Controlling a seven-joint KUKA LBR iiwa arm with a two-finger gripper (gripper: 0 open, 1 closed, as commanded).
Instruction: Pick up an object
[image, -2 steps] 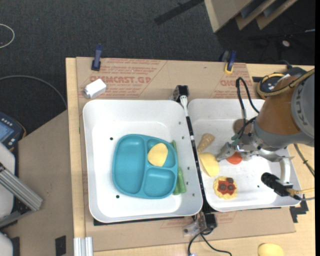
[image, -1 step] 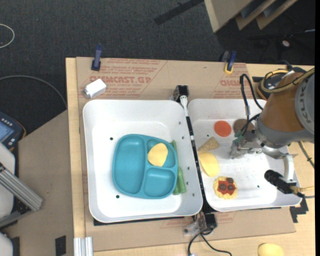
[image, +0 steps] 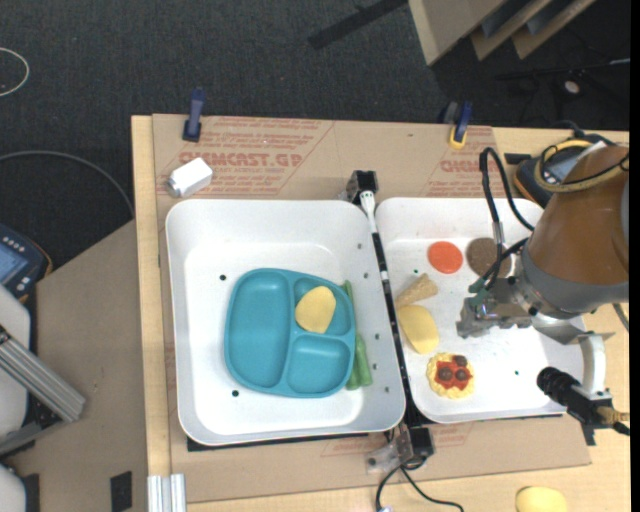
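On my feed the left bin (image: 190, 300) holds a teal divided plate (image: 262, 335) with a pale yellow piece (image: 317, 309) sitting in its upper right compartment and a green strip (image: 356, 350) along its right edge. Moving right across the divider into the right bin (image: 520, 400), I see a tan wedge (image: 416, 290), a yellow lump (image: 419, 328) just below it, and a small yellow item with red spots (image: 451, 375) lower still. An orange disc (image: 446, 257) lies near the top, with a brown round piece (image: 481, 254) just beside it. The gripper (image: 484, 316) hovers right of the yellow lump, near it but apart; nothing I can make out sits in it, and I cannot tell its opening.
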